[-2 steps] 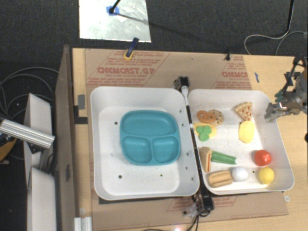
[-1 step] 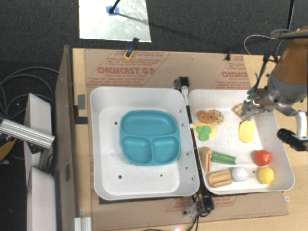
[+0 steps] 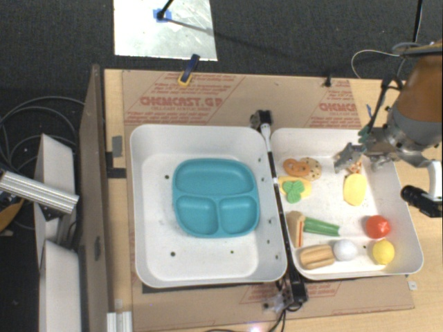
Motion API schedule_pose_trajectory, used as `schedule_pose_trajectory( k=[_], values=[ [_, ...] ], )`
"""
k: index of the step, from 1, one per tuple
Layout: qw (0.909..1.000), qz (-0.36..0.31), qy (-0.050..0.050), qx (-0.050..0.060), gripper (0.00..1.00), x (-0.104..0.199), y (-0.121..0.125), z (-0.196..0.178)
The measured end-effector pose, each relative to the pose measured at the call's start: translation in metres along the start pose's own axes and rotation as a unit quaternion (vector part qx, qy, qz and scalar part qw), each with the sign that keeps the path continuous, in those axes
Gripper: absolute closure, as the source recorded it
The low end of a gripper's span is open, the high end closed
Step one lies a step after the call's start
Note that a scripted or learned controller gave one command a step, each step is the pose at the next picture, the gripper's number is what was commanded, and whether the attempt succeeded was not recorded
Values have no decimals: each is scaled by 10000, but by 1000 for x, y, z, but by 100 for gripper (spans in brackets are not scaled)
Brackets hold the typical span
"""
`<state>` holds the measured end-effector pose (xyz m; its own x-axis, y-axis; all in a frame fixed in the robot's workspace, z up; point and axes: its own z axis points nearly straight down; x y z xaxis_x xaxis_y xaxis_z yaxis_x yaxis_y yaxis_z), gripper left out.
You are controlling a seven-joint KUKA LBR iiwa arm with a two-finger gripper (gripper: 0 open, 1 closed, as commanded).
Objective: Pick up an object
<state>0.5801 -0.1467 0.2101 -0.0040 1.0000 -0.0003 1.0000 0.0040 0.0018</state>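
The right bin [image 3: 408,216] holds several toy foods. A brown cookie [image 3: 302,167] and a green leafy piece [image 3: 295,190] lie at its left. A yellow pear-shaped piece [image 3: 354,189] lies in the middle. Along the front are a green bean [image 3: 321,226], a tan stick [image 3: 296,227], a hot dog bun [image 3: 316,256], a white egg [image 3: 345,250], a red tomato [image 3: 377,226] and a yellow lemon [image 3: 383,252]. My gripper [image 3: 350,159] hangs low over the bin's back middle, just above the yellow piece. A small orange item [image 3: 356,167] shows right beside it.
The left bin [image 3: 156,158] bears a blue divided tray [image 3: 214,197]. A black clamp [image 3: 261,120] sits at the back where the bins meet. Cardboard [image 3: 208,99] underlies both bins. The grey arm [image 3: 419,106] enters from the right, with a black part [image 3: 419,199] at the bin's right rim.
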Motion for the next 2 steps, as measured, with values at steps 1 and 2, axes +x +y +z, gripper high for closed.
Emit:
schedule_pose_trajectory(
  k=[1,2],
  values=[
    [10000,52,5,26,0,-62,-47,131],
    [10000,-23,-7,-34,0,-29,25,124]
  ],
)
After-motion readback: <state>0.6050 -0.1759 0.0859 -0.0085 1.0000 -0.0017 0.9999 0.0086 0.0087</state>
